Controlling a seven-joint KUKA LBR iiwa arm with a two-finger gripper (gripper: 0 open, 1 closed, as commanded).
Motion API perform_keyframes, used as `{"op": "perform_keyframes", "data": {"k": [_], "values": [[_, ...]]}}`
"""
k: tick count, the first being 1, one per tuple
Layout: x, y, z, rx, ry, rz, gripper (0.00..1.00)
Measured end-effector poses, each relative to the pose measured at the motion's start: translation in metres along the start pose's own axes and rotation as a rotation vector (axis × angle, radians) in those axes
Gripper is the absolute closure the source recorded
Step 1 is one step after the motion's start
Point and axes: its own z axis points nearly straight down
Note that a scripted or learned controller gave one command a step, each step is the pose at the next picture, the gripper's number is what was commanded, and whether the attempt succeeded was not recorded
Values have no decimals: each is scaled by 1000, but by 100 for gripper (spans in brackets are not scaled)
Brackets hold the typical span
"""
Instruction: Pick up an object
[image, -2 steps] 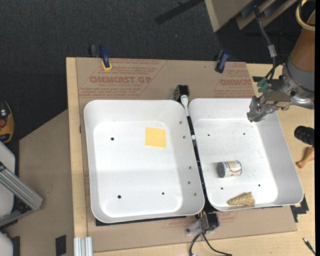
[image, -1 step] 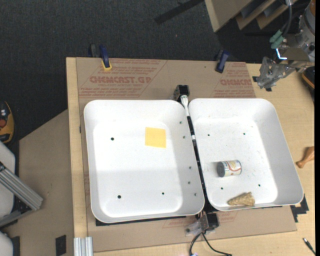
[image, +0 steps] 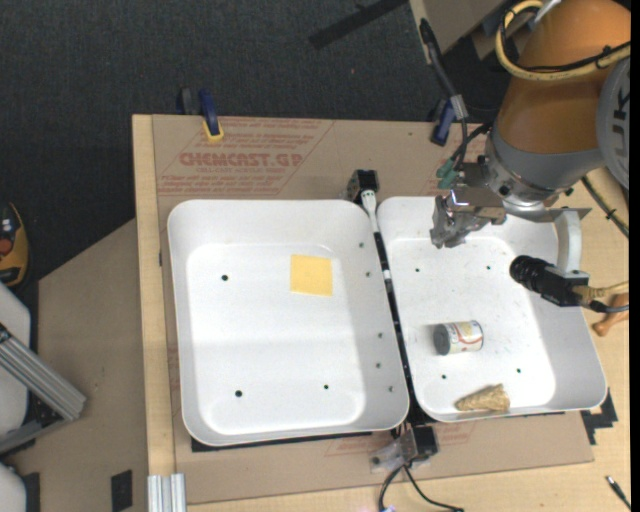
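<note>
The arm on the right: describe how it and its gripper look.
The arm has a broad orange band above a grey, rounded wrist section. Thin cables loop around the top of the band. The gripper beneath is small, grey metal with dark parts, and wires run along its mount.

A brown cardboard sheet (image: 250, 150) covers the table under two shallow white bins. Red lettering (image: 240, 158) is printed on its far part, beyond the left bin (image: 200, 340). The right bin (image: 575, 375) touches the left one along a dark seam studded with small fasteners (image: 385, 275). Two blue clamps grip the cardboard's far edge, one with a yellow tip at far left (image: 207, 110) and one at far right (image: 448, 118). A small black fitting (image: 362, 185) sits at the far end of the seam, another with wires (image: 415, 445) at the near end. Dark carpet (image: 80, 70) lies beyond the table. An aluminium rail (image: 40, 375) slants at the left edge.
</note>
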Motion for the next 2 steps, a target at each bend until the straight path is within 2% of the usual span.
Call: {"op": "perform_keyframes", "data": {"k": [1, 2], "values": [[21, 18, -124, -29, -2, 1, 100], [94, 8, 27, 2, -1, -2, 100]]}}
